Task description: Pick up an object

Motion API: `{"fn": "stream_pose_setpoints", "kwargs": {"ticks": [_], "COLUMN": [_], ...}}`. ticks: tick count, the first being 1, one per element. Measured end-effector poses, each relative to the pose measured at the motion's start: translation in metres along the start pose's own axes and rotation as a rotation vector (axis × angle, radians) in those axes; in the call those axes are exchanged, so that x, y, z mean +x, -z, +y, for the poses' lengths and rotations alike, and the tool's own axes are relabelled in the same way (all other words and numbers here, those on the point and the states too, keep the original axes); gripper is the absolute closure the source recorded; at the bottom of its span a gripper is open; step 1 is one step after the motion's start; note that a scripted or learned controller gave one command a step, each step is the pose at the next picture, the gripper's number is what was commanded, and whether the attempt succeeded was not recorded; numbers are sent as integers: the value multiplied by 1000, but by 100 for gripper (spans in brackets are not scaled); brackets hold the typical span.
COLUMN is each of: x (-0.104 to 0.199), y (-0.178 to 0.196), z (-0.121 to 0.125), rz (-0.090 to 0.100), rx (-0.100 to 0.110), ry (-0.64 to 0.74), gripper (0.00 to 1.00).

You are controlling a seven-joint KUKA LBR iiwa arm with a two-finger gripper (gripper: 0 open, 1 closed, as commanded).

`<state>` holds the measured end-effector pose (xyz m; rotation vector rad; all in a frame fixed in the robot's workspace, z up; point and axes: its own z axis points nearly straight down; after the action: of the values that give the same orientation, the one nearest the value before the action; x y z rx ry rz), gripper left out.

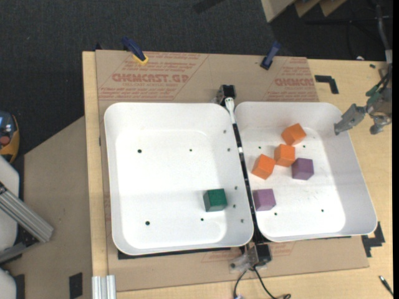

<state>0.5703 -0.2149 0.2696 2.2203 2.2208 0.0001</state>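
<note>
At the right bin's (349, 167) far right corner, the gripper (361, 122) hangs with its fingers spread apart and nothing between them. The targets sit in a loose cluster toward that bin's middle. Count them: three orange cubes, top one (293, 134), middle one (285, 155), lower-left one (263, 166); two purple cubes, one (302, 168) just beside the middle orange, another (264, 199) nearer the front. One green cube (215, 199) sits alone in the left bin (124, 167). Here's the danger as I read it: those orange blocks look crowded, nearly touching, so a finger could land on a neighbour and shove the target aside, closing on air.
</note>
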Motion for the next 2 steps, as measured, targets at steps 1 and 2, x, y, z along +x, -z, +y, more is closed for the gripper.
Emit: {"fn": "stream_pose_setpoints", "kwargs": {"ticks": [1,2], "x": [4,37], "y": [-161,-183], "z": [3,65], "rz": [-7,-1], "rx": [-21,-9], "ry": [0,5], "gripper": [0,0]}}
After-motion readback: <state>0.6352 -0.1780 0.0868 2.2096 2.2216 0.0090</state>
